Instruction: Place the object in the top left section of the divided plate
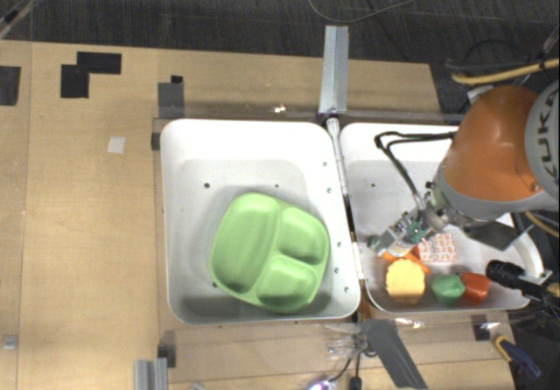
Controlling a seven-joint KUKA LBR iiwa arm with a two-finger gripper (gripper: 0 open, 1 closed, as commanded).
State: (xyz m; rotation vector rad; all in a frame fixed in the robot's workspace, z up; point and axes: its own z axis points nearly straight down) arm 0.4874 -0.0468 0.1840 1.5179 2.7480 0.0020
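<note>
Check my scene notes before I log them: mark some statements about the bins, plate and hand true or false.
1. The green divided plate lies in the left bin. True.
2. A yellow object already sits on the plate. False: it lies in the right bin.
3. The hand is over the right bin. True.
4. The plate has five sections. False: three show.
5. A green object lies beside the yellow object. True.
</note>
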